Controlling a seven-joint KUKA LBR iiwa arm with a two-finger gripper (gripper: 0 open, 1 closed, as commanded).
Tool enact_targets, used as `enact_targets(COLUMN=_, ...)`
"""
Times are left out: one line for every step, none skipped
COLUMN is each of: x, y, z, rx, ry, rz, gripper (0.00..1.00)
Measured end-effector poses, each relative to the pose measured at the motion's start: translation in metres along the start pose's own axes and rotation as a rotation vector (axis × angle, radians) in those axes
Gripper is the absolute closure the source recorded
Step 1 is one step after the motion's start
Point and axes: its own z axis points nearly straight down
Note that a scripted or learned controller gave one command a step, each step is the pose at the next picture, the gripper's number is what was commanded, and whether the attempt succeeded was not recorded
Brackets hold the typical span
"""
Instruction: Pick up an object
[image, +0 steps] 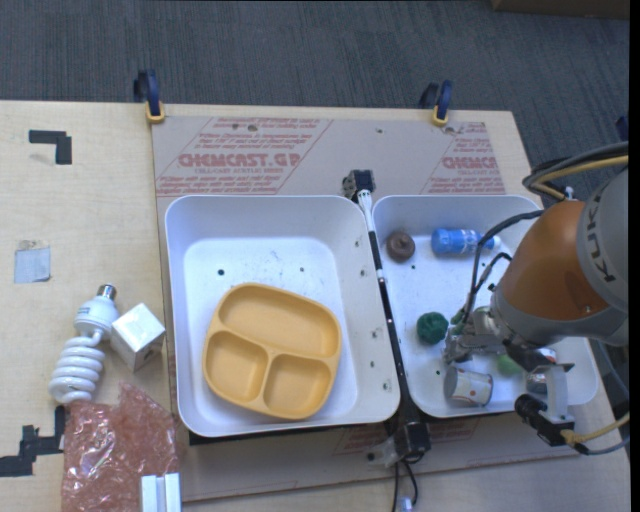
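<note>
Red print reading "CHEMCAST" with "G P" after it stands on the brown protective sheet (330, 150) behind the left white bin (185, 300), a second partly cut-off "CHEMCAST" print stands behind the right white bin (400, 215), and the smaller red lines beneath are too small to read.

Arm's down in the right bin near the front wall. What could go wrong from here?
1. The gripper sits low beside the small grey-white cylinder, close to the right bin's front wall; a grasp there may pin or tip it rather than lift it.
2. The green ball lies just left of the gripper and could roll if nudged.
3. Cables hang across the bin and might snag on the blue bottle as the arm moves.
</note>
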Motion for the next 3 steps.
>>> enact_targets(x=-0.005, y=0.092, z=-0.001, rx=-0.002, ry=-0.001, rz=-0.002, gripper=0.00)
enact_targets(x=-0.018, y=0.177, z=0.001, rx=0.006, ry=-0.001, rz=-0.004, gripper=0.00)
enact_targets(x=-0.021, y=0.038, z=0.000, rx=0.000, ry=0.000, rz=0.000, gripper=0.00)
